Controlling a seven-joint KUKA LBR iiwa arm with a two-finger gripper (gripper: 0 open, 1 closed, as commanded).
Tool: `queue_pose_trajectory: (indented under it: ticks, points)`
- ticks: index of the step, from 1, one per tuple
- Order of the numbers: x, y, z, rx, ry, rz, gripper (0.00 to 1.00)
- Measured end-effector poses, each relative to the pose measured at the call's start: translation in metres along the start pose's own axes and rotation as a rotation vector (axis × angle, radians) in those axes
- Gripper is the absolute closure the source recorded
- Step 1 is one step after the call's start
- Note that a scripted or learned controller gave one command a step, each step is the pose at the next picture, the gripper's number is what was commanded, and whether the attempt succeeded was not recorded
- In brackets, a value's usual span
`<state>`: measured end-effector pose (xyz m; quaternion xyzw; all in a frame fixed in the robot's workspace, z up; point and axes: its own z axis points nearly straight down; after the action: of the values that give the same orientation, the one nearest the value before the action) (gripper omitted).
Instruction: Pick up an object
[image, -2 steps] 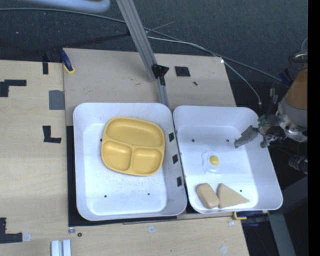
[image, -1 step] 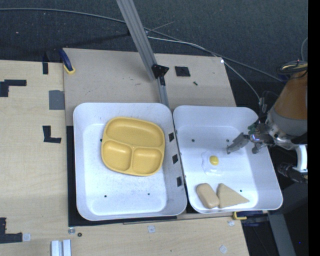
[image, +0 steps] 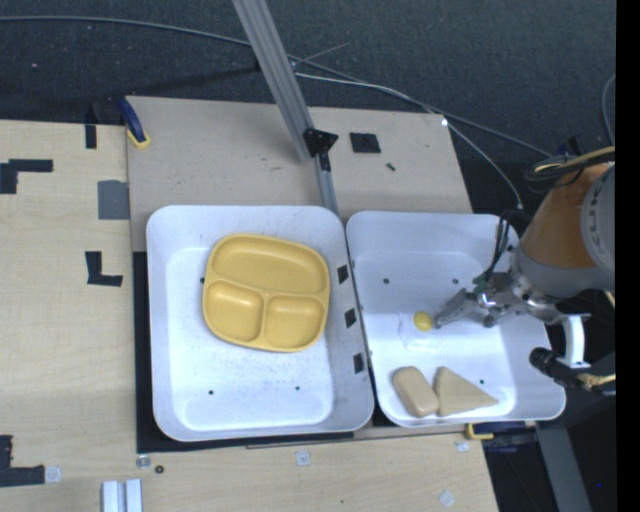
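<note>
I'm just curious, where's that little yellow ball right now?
The ball lies in the right bin, near its middle, just at the tip of the gripper, above the two tan pieces.

A robotics lab: two white bins (image: 250, 425) sit on a taped plywood counter (image: 60, 300) beside cables (image: 480, 150), a metal camera pole (image: 285, 75) and dark carpet.
</note>
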<state>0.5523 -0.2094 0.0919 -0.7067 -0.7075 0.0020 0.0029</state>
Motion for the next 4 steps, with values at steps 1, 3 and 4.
queue_pose_trajectory:
  ticks: [1,3,4]
  points:
    - [0.0,0.001,-0.014,-0.003,-0.001,-0.001,1.0]
    - [0.003,0.016,-0.113,-0.01,-0.003,-0.001,1.0]
    - [0.004,0.017,-0.146,-0.009,-0.002,-0.001,1.0]
